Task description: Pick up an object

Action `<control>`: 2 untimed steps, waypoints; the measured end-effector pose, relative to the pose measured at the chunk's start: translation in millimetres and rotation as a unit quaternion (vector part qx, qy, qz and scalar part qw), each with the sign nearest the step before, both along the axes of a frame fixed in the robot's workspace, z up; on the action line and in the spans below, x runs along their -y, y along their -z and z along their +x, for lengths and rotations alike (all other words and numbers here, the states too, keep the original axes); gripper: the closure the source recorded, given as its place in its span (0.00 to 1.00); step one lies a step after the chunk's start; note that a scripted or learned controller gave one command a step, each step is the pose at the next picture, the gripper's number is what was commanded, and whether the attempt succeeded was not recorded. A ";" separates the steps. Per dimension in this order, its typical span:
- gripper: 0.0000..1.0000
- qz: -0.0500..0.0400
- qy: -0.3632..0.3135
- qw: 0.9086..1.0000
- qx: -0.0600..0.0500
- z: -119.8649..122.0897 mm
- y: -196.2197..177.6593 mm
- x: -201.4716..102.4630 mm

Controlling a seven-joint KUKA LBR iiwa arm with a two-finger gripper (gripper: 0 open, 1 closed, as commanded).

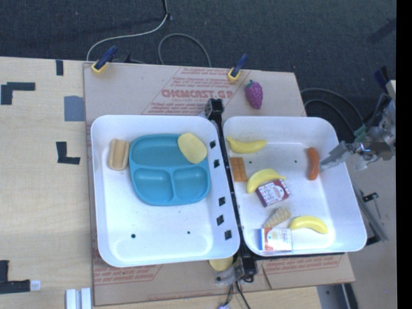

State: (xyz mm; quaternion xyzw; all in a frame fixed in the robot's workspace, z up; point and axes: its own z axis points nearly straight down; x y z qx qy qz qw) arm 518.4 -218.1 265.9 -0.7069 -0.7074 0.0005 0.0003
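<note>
1. The gripper (335,156) hangs at the right bin's (335,134) outer wall; its state cannot be told.
2. A sausage (312,163), the nearest object, lies just inside.
3. Risk: descending here could strike the rim or nudge the sausage away.

From my seat, the gripper (331,158) at the bin's edge reads as dull grey metal. Just beside it, the sausage (312,163) looks smooth, slightly shiny plastic. The near bin (322,129) is glossy white plastic, and so is the far bin (109,237) beyond it. Farther from the gripper, three bananas (265,177) have a smooth moulded sheen, and the small carton (277,240) looks like printed card. Well away, the blue tray (168,172) is matt plastic. Under both bins I'm seeing brown cardboard (154,89), flat and matt, on pale wood-look bench (38,192).
</note>
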 end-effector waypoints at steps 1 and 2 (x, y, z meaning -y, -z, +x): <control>0.00 0.001 -0.002 1.000 -0.004 64.3 178.6 -13.6; 0.00 -0.001 -0.001 1.000 0.004 127.0 137.0 3.5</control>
